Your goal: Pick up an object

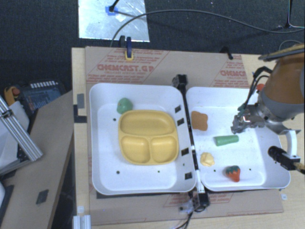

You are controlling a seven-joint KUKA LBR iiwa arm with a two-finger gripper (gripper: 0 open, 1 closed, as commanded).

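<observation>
The right bin holds several small items: a brown-orange flat piece, a green cylinder, a pale yellow lump and a red piece with a green top. My gripper hangs over the right bin, just above and to the right of the green cylinder's right end. The arm's grey and orange body rises behind it at the right. In the left bin a round green object lies beside a yellow divided plate.
A black divider with clips runs between the two bins. A black part of the arm juts over the right bin's right rim. Cables cross the cardboard sheet behind the bins. A metal rail and a device sit on the side table at the left.
</observation>
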